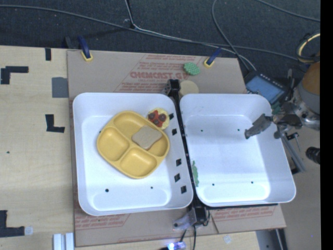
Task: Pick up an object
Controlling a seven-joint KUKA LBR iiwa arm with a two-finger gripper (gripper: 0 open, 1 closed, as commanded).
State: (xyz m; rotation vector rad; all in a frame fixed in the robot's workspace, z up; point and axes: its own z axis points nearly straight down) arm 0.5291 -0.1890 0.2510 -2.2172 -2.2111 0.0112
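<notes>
Over the right bin's (237,194) far-right rim, arm wrist (299,116) reaching leftward, jaws (256,127) state unclear, nothing visibly held

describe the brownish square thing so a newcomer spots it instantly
Look in the left shallow white bin, at the yellow plastic divided tray lying in it. The flat tan square slab lies across the tray's middle dividers, unlike the small red-and-dark item at the tray's upper right edge.

A green scrubber-like item (191,68) lies on the cardboard sheet (140,72) beyond both bins.
</notes>
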